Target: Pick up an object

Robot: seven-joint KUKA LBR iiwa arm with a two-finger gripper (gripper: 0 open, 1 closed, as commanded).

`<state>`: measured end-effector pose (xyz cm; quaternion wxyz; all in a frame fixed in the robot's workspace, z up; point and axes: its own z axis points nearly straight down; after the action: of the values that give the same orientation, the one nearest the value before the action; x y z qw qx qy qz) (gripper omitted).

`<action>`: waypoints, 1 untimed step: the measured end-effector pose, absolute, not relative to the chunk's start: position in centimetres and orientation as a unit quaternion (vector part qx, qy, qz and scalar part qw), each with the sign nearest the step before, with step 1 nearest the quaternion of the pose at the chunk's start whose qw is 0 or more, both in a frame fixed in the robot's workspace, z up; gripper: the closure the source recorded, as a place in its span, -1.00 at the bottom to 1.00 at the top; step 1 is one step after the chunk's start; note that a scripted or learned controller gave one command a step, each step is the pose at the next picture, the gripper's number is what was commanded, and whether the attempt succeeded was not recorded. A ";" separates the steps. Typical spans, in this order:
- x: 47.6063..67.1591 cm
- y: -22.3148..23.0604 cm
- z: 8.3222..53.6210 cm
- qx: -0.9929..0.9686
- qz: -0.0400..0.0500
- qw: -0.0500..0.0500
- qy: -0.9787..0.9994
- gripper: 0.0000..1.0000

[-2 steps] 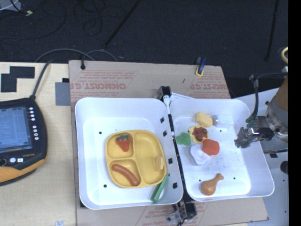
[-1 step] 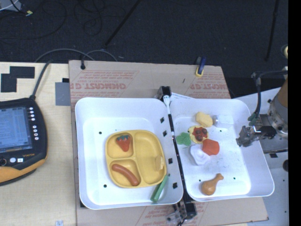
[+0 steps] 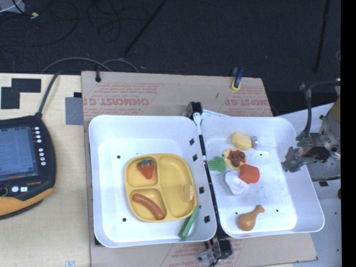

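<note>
Bench point(image 3: 61, 88) carries two shallow white bins side by side. Left bin point(image 3: 105, 149) holds a yellow divided tray point(image 3: 172, 168) with a strawberry point(image 3: 146, 168) and a sausage point(image 3: 148, 205) in its compartments; a green pod-like piece point(image 3: 188, 225) lies just off the tray's near corner. Right bin point(image 3: 303, 216) holds the loose pile: yellow lump point(image 3: 241, 141) at the far side, red-and-yellow piece point(image 3: 235, 158) below it, green leaf point(image 3: 217, 163) toward the divider, red block point(image 3: 249, 174), white crumpled thing point(image 3: 236, 184) touching the red block, and a drumstick point(image 3: 250, 217) apart from the rest near the front wall. Claw point(image 3: 290, 163) sits at the right bin's right rim, at about the red block's level; too dark and small to say whether it is parted or closed, and nothing shows in it. Key relation: every candidate lies to view-left of the claw. Red block looks nearest, roughly straight across. Drumstick is lower left, its long axis running slantwise, thin end up and right toward the claw.
</note>
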<state>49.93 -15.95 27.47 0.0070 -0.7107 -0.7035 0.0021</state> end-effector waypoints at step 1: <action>50.5 -15.8 27.6 -0.708 0.001 0.001 -0.706 1.00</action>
<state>50.54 -15.82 27.57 0.0015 -0.7079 -0.7064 0.0005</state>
